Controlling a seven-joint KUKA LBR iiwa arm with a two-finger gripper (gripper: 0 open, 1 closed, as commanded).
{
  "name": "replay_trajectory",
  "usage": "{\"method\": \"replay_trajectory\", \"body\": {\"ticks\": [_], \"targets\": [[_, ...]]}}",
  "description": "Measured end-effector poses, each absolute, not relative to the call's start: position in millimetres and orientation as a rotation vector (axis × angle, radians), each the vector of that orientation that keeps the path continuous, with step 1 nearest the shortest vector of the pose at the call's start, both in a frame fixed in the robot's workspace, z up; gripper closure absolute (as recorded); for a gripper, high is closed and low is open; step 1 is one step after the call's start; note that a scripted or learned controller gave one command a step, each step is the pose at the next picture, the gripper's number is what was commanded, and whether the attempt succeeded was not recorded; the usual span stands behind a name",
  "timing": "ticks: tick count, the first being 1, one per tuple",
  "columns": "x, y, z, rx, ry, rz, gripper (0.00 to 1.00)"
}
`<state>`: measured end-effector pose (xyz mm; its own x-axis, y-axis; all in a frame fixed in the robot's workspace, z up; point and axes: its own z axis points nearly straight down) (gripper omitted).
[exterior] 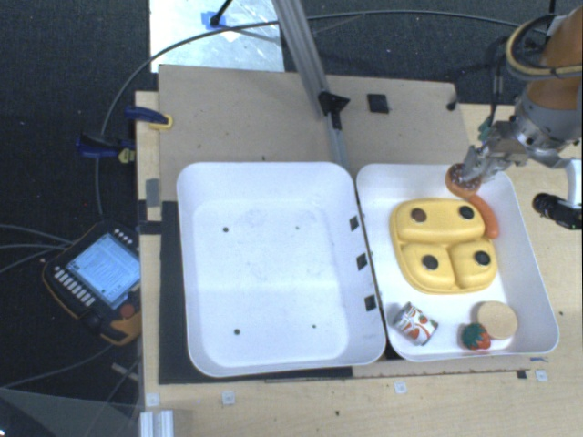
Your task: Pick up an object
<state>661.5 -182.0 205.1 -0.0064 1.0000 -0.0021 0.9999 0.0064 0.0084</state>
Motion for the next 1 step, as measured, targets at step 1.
{"method": "replay_trajectory", "body": {"ticks": [1], "targets": [[662.9, -182.0, 226.7, 2.211, 2.225, 0.005, 1.0]]}}
